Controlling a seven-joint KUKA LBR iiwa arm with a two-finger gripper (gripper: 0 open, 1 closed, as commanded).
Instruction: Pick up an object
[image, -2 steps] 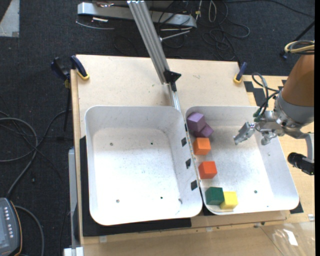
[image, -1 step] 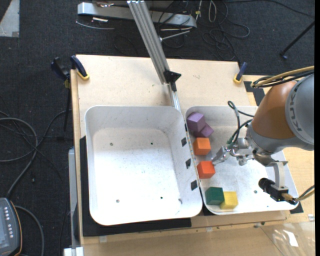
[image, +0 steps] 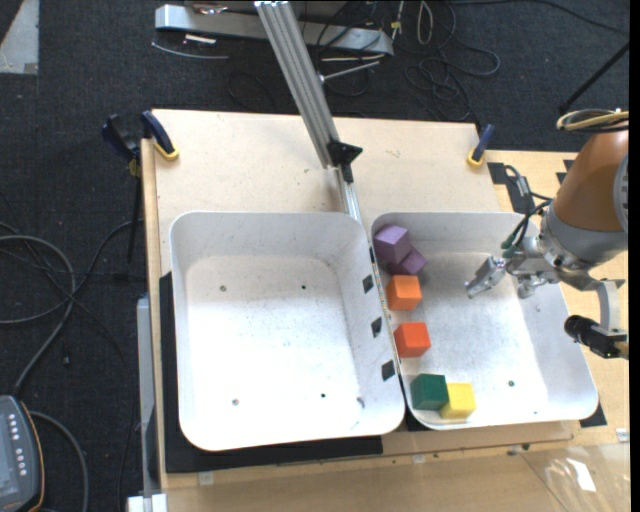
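We saw the blocks crowd the right bin (image: 560, 395) along its left wall: two purple blocks (image: 397, 248), an orange block (image: 404, 292), a red-orange block (image: 412, 339), a green block (image: 430, 391) and a yellow block (image: 459, 400) touching it. The floor to their right lay open, save where the gripper (image: 497, 275) hung over its upper part. The left bin (image: 200, 400) offered bare floor throughout. A slanted metal rail (image: 305, 85) crossed above the bench's far side, ending by the divide between the bins
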